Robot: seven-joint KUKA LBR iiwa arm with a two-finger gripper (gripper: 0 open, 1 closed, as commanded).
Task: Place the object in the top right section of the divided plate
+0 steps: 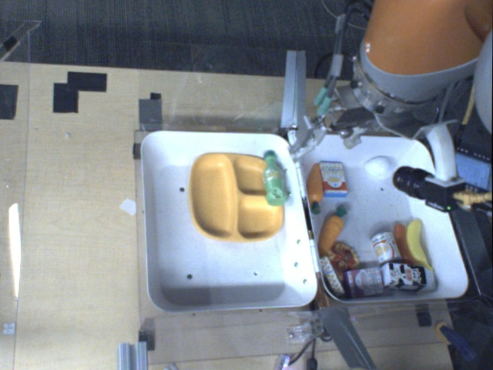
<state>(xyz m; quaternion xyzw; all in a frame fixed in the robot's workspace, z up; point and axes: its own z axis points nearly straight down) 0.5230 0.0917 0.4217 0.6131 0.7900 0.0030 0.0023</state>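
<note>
Item: 1 green bottle [273,179], lying at the right edge of the yellow divided plate [223,199], seemingly over its top right section. Gripper [316,133] hung just above-right; grip state undeterminable. Step: placement apparently finishing; next, retreat.

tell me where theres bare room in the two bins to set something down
Left bin: bare floor left of and below the yellow divided plate. Right bin: a bare patch in the middle, right of the carrot. Crowded along its lower edge, round the can and banana.
</note>
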